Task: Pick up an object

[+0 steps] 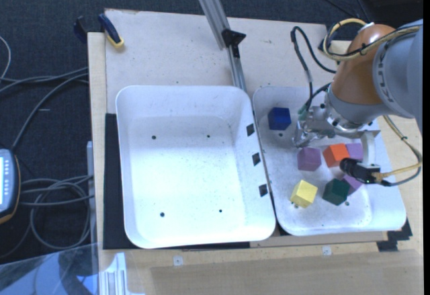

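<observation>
camera view | end effector grip state unclear | purple block just below it

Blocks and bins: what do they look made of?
The blue block, yellow block and green block look like matte painted wood or foam: flat colour, soft edges, no glare. I can't tell which. The bins look like thin moulded white plastic, from the rounded rims and slight sheen, with dark specks.
</observation>
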Action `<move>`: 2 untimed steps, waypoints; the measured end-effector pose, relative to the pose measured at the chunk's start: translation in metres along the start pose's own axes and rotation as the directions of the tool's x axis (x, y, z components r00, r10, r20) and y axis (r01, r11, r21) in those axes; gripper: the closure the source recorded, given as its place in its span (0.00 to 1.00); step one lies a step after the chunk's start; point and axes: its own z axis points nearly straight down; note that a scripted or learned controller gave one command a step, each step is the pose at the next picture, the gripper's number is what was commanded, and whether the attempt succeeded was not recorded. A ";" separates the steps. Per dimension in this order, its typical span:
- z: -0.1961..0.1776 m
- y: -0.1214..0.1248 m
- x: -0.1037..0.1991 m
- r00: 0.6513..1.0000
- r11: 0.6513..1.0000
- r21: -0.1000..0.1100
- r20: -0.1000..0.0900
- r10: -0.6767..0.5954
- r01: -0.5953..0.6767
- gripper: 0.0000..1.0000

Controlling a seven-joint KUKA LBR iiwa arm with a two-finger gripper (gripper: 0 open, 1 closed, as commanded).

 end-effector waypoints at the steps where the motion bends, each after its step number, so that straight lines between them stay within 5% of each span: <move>1: -0.047 0.008 0.004 1.000 1.000 -0.004 0.002 -0.001 0.001 1.00; 2: -0.103 0.020 0.002 1.000 1.000 -0.006 0.002 -0.001 0.001 1.00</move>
